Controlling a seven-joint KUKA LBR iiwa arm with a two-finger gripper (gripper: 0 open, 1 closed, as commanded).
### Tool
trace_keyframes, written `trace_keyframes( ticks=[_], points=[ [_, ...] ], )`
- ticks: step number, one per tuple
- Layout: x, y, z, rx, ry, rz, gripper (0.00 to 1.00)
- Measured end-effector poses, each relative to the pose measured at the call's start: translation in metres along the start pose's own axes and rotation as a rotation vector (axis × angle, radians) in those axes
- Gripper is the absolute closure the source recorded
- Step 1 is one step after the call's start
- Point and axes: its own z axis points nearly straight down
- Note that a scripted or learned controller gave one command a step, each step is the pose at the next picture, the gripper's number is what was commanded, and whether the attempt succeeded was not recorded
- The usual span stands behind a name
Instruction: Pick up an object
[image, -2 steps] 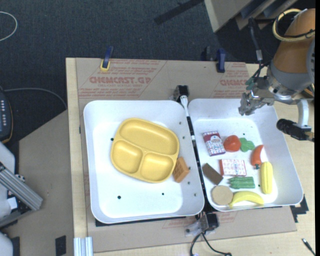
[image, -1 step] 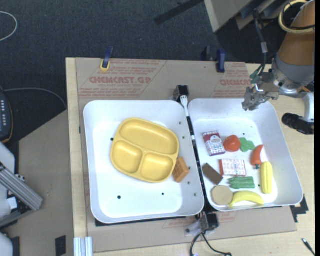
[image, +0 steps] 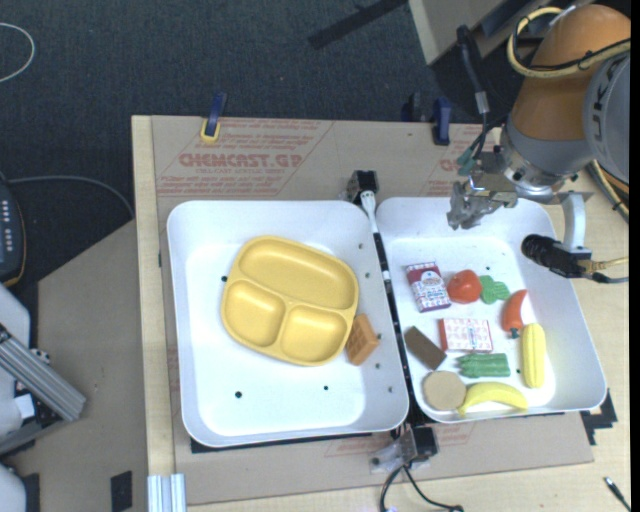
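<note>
White plastic forms both shallow bins on the bench. From where I stand, the gripper (image: 470, 212) hangs above the far rim of the right bin (image: 585, 345), at the end of the grey arm (image: 560, 90) with its orange band. Nothing is between its tips; how far apart they stand cannot be made out from this angle.

Step in hand, by my judgement: approach. No object has been selected or touched yet. The candidate objects all lie nearer the front of the right bin, apart from the gripper.

Next move, as I judge it:
- Carry the gripper forward over one item.
- Descend with the tips straddling it.
- Choose an item with free space beside it; the red tomato (image: 464, 287) and the small red-and-white box (image: 427, 286) lie closest.

Right bin contents:
- green vegetable piece (image: 494, 291), just beside the tomato;
- patterned card (image: 465, 334);
- brown block (image: 424, 347);
- corn cob (image: 533, 353);
- banana (image: 492, 397) near the front wall;
- round tan biscuit (image: 443, 389), touching the banana's end;
- small green item (image: 484, 365) above the banana;
- red-and-white piece (image: 513, 312) beside the corn.

Left bin (image: 195, 300) contents:
- yellow divided tray (image: 288, 300), three compartments, nothing in them;
- tan waffle-like piece (image: 362, 340) against the tray's right edge.
</note>
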Motion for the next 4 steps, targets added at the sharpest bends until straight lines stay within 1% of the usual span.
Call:
trace_keyframes(
  ticks=[1,2,3,4],
  points=[
    [0.057,-0.006,0.006,0.0,0.0,-0.001,1.0],
    [0.105,-0.023,-0.01,-0.001,0.0,-0.001,1.0],
    [0.161,-0.034,-0.017,-0.002,0.0,-0.002,1.0],
    [0.154,-0.037,-0.005,0.001,-0.003,0.006,1.0]
  ],
)
